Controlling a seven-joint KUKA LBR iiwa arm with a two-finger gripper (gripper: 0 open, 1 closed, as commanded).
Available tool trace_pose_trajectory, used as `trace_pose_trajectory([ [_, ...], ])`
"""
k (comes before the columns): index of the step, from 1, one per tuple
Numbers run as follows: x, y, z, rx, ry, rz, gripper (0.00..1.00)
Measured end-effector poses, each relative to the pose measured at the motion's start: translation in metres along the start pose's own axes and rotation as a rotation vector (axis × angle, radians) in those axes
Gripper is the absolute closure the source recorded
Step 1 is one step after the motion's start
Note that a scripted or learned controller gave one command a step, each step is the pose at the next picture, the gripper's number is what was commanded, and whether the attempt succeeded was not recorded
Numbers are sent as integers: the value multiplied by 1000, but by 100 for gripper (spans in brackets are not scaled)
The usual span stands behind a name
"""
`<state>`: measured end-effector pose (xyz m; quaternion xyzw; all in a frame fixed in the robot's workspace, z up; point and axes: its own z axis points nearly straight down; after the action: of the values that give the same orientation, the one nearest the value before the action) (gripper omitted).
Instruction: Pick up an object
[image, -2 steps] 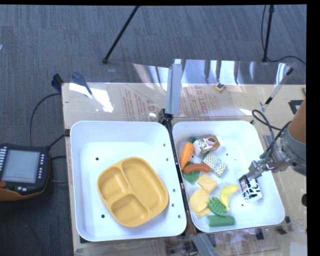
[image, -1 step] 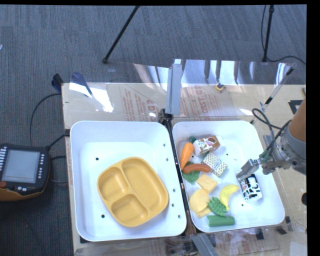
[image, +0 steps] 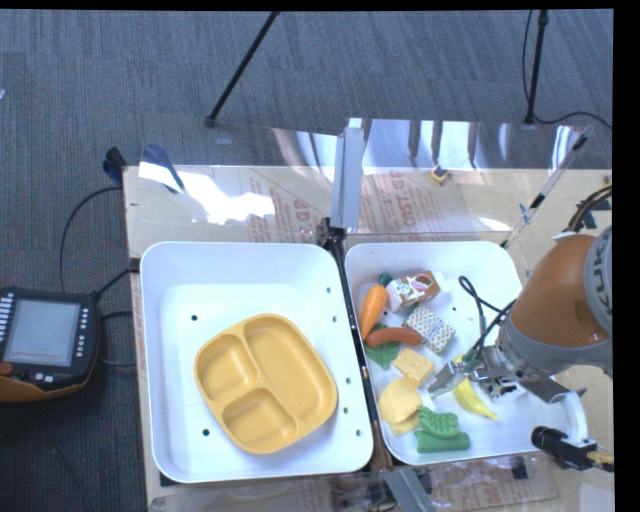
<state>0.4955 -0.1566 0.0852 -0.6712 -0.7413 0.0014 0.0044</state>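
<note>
The gripper (image: 455, 378) hangs low in the right bin (image: 500, 262), among the toy food. I cannot tell its state, because the view is too small there. The nearest thing is the yellow banana (image: 474, 398), which lies just beside the gripper, a little below and to its right in the camera view. Its long axis runs at a slant, from upper left down to lower right. The yellow cheese wedge (image: 399, 403) lies on the gripper's other side, also near.
</note>
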Motion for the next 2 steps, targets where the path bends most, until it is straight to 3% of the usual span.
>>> trace_pose_trajectory([
  [1, 18, -19, 2, 1, 0, -267, 0],
  [2, 19, -20, -4, 6, 6, -262, 100],
])
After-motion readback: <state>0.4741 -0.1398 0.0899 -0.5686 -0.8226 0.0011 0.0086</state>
